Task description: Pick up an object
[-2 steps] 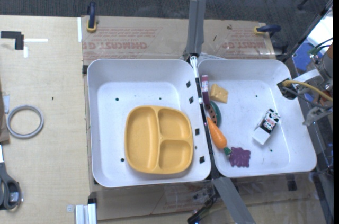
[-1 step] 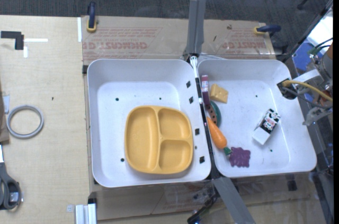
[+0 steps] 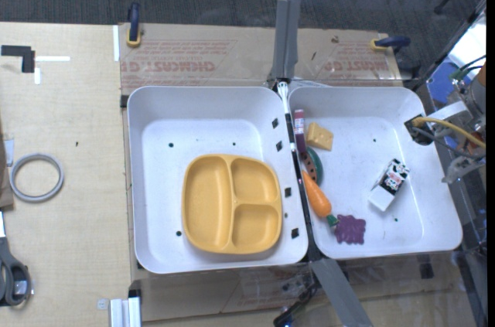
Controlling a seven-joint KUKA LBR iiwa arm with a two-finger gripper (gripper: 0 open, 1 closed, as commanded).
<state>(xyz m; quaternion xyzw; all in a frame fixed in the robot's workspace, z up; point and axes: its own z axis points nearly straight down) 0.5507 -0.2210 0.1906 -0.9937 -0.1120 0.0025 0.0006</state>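
Carton, white with black patches, is my pick for the object. It lies on its side at 3 o'clock in the right bin, well apart from the other items, so a descent should meet nothing else.

The arm stands just beyond that bin's 3 o'clock rim. I cannot tell whether the hand is open or closed.

Moving outward, a purple grape cluster rests at 7 o'clock. A carrot, a green piece and a cheese wedge crowd the 9 o'clock wall. I judge these awkward, because the wall limits approach.

The left bin holds a yellow divided plate, flat and probably too wide to grip. A tape ring lies on the desk at 9 o'clock.
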